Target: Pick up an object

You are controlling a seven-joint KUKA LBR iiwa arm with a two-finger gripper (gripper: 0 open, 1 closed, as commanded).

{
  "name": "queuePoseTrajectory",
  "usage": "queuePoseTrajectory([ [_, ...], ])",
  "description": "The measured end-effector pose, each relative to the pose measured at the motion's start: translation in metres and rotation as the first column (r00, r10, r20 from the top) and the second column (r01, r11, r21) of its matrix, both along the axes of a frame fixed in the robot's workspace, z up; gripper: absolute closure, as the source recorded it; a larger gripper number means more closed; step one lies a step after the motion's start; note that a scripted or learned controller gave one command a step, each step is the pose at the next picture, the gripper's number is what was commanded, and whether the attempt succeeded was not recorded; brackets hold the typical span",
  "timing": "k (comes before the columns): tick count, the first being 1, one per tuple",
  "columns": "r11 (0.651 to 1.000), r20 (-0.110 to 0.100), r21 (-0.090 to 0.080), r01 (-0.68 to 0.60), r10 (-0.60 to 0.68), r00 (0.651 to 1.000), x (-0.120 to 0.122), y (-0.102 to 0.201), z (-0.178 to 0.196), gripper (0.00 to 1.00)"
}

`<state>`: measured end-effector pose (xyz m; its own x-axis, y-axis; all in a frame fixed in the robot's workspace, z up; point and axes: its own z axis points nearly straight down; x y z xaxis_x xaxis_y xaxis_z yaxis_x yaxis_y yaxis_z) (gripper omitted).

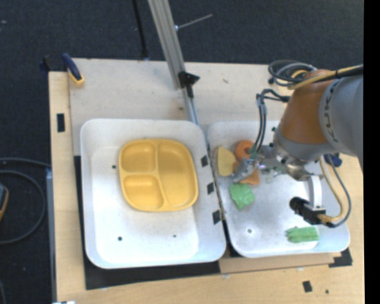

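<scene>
Currently the end effector (248, 168) is lowered into the right bin (272, 242), among a cluster of small objects at that bin's left side. Whether it is open or closed cannot be told, and nothing can be seen gripped, so no hold is claimed.

Closest, an orange piece (252, 178) is touched or nearly touched at the tip, and a green lump (242, 196) lies just below it. A second orange piece (243, 148) sits just above, and a yellow piece (225, 161) lies just to the left, against the bin wall. Any of these could serve as the object to be picked.

Farther off, toward the lower right, a green block (302, 234) rests well apart near the bin's front edge. Farthest, across the divide, a yellow tray (158, 173) is set in the left bin (101, 233).

By judgement, the approach is done; a grasp and a lift are not yet shown, so most of the task is left.
</scene>
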<state>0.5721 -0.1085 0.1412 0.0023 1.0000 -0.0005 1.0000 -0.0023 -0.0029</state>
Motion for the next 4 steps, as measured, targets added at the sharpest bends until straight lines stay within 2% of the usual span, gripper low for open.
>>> queuePoseTrajectory([
  [1, 1.000, 0.005, -0.001, 0.000, 0.000, 1.000, 0.001, -0.001, -0.041, 0.00],
  [2, 1.000, 0.010, -0.001, 0.005, -0.005, 1.000, 0.002, -0.002, -0.028, 1.00],
  [3, 1.000, 0.007, -0.001, 0.003, -0.003, 1.000, 0.000, -0.004, 0.016, 1.00],
  [4, 1.000, 0.011, -0.002, -0.004, 0.004, 1.000, 0.008, -0.009, 0.078, 1.00],
])
